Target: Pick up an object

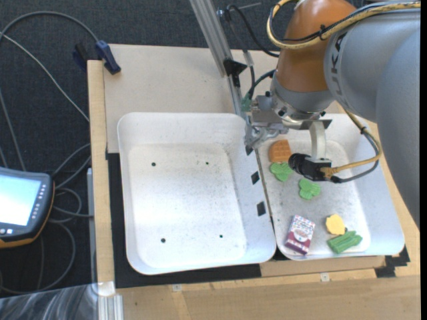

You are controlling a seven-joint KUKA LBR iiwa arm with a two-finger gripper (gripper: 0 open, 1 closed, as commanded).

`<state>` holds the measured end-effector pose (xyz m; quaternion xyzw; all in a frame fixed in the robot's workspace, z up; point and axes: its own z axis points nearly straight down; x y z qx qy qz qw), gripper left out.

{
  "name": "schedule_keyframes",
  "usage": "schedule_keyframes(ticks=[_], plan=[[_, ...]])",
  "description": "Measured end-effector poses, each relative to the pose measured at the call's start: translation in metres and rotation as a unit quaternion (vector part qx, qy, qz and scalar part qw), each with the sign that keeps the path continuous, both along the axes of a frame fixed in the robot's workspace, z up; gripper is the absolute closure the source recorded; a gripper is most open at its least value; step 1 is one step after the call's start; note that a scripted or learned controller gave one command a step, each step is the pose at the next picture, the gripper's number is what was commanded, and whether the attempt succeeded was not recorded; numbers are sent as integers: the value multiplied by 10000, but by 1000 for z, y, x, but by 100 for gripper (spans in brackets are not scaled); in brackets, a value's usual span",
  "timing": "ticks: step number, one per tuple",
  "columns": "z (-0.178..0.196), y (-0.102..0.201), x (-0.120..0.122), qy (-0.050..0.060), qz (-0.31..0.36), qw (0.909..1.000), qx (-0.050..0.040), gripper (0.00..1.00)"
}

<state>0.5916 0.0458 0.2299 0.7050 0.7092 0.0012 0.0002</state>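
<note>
My gripper [254, 137] hangs over the back left corner of the right bin [380, 212], close to the wall shared with the left bin. Just to its right lies an orange ridged piece [279, 151]. In front of that rest a green piece [281, 172] and a second green piece [309, 190]. Near the front of the bin are a pink and purple packet [301, 234], a yellow piece [335, 224] and a long green piece [345, 242]. I see nothing held in the gripper.
The left bin [180, 199] stands beside the right one, their rims touching. A slanted metal post [212, 32] rises behind the gripper. A blue clamp [108, 57] sits at the bench's back left corner. A tablet [20, 205] lies off the bench to the left.
</note>
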Motion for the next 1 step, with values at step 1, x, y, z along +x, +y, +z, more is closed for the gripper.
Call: schedule_keyframes(ticks=[1], plan=[[-9, 48, 20, 1, 0, 10000, 0, 100]])
